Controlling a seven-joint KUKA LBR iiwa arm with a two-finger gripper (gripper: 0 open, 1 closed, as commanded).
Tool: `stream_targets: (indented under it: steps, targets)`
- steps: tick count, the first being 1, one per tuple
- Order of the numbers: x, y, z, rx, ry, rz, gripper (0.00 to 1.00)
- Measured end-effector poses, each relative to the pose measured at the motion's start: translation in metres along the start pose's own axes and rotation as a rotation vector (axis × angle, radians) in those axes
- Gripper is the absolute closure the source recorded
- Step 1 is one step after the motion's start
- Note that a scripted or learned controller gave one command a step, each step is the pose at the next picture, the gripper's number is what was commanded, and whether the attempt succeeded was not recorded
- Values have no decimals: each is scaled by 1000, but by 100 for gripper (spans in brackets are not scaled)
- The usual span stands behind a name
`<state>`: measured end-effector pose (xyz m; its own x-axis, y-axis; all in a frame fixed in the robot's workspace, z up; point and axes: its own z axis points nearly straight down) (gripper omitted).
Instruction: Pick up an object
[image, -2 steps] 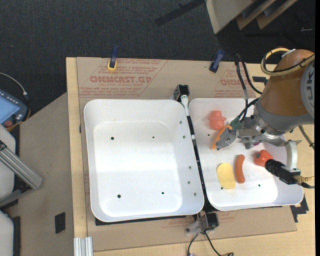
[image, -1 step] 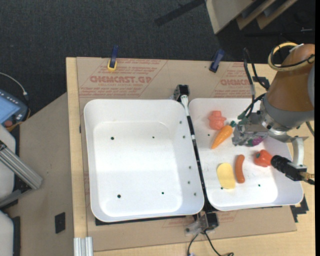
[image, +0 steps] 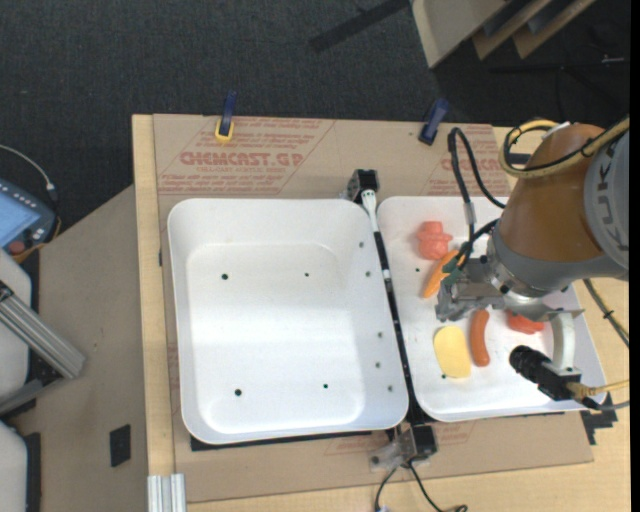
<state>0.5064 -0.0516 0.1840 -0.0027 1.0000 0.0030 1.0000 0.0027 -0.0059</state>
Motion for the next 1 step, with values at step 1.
stream_targets:
  steps: [1]
  targets:
    - [59, 54, -107, -18, -3, -3, 100]
